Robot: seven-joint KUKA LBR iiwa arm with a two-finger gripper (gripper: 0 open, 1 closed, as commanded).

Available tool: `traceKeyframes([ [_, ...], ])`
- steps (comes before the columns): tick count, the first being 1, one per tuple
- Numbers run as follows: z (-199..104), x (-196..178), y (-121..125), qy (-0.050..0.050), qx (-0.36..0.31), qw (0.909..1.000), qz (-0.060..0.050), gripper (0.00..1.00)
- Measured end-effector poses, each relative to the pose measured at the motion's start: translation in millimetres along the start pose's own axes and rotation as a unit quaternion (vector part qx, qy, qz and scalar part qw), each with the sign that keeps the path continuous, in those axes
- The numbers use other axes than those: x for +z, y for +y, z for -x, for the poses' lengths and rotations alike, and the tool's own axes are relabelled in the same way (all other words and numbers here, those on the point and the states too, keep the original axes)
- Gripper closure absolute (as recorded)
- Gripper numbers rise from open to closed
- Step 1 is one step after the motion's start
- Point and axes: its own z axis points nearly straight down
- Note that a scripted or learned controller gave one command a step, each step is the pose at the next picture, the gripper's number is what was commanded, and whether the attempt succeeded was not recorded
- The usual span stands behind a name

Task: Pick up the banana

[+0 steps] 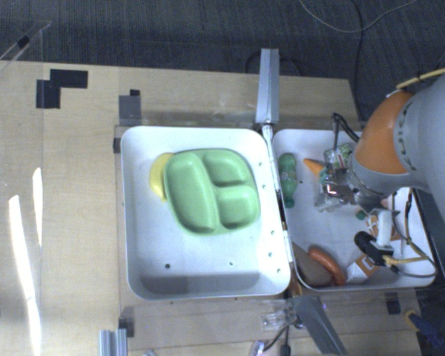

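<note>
1. Camera view puts the banana in the left bin, near its upper left part; a yellow sliver of it shows, and the rest lies under the green divided tray.
2. That tray sits tilted in the upper middle of the left bin, its left edge covering most of the banana.
3. Across the divider, the right bin holds a green bottle along its left wall, an orange carrot-like piece just beside the bottle, and a reddish-brown sausage-like item near the bottom edge.
4. The gripper hangs over the upper middle of the right bin, well apart from the banana. How far its jaws stand apart cannot be told, and nothing can be seen in its grasp.
5. The grey arm with its orange band reaches in from the right, with cables draped near the bin's lower right corner.
</note>
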Motion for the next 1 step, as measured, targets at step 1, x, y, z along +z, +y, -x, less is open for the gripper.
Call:
traceKeyframes([
  [1, 2.4, -1.9, -72.0, 0.001, 0.050, 0.9988, 0.001, 1.00],
])
